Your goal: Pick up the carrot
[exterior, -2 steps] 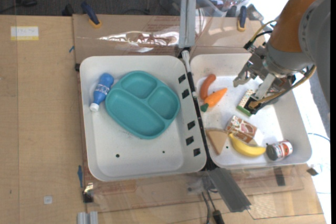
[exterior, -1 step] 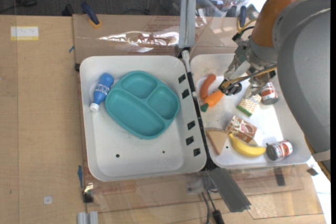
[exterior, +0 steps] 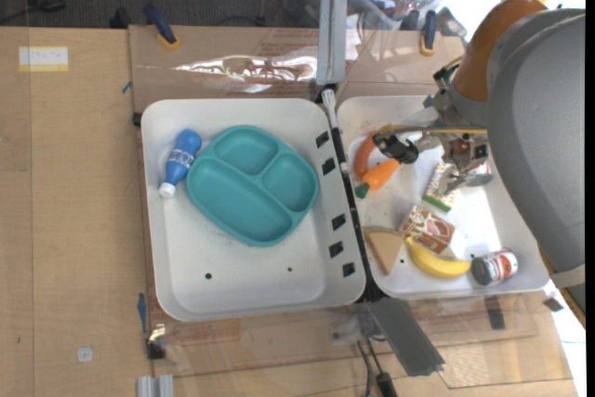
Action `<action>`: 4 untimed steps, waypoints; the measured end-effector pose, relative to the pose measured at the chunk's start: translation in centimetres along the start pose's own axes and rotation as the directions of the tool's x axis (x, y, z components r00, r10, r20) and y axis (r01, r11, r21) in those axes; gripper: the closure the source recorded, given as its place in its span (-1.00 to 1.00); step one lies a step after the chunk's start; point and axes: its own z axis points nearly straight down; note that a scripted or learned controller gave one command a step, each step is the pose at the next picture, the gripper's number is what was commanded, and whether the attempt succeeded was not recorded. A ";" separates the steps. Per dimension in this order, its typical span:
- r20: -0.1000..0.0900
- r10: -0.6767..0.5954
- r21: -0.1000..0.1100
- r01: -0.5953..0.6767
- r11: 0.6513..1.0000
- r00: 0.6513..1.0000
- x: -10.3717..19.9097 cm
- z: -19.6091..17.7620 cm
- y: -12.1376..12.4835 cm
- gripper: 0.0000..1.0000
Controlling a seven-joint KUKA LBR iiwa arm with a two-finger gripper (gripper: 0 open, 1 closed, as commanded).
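Bench: I am looking down on a pale wooden top bearing two white bins; dark carpet is showing beyond it.
Left bin: it is holding a teal divided plate and a blue bottle.
Right bin: the carrot is lying by the left wall; a banana and a can are lying along the near edge.
Gripper: it is hanging over the right bin, right of the carrot and apart from it.
Jaws: I cannot tell whether they are open or closed.
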 end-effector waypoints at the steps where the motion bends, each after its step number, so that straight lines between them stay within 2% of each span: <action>1: 0.017 -0.001 0.006 0.000 1.000 1.000 -4.0 -0.5 -1.9 -1.00; 2: 0.015 -0.015 0.003 0.015 1.000 1.000 0.0 -22.6 3.5 -1.00; 3: 0.019 -0.013 0.007 0.013 1.000 1.000 -2.5 -7.9 4.9 -1.00; 4: 0.018 -0.014 0.006 0.014 1.000 1.000 -5.3 -0.9 -1.7 -1.00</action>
